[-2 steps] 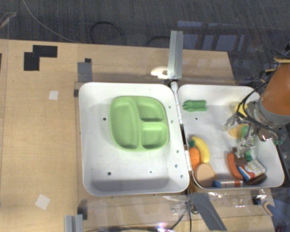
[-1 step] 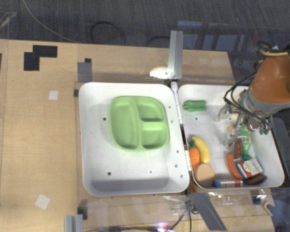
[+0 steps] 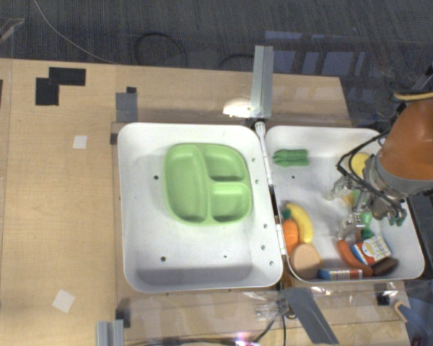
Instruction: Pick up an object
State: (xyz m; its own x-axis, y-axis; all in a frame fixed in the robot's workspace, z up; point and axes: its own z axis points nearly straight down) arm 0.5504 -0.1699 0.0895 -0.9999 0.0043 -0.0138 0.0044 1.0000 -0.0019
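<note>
Several small toy foods crowd the near end of the right bin (image 3: pixel 314 137): a tan bread roll (image 3: pixel 307 259), an orange carrot (image 3: pixel 291 233), a yellow banana (image 3: pixel 300 220), and a red-and-brown jumble (image 3: pixel 364 256) in the near right corner. These all look light and rigid, probably smooth plastic, so a pinch across the narrow width seems safest; the banana's curved middle looks like the easiest hold. Just above that jumble hangs the gripper (image 3: pixel 357 211), low over the bin floor and close to the pieces, but from where I stand I cannot tell how its jaws are set or whether anything is caught. Farther back lies a green piece (image 3: pixel 290 157), well apart. Beside it, the left bin (image 3: pixel 141 265) holds a green divided plate (image 3: pixel 207 183).
</note>
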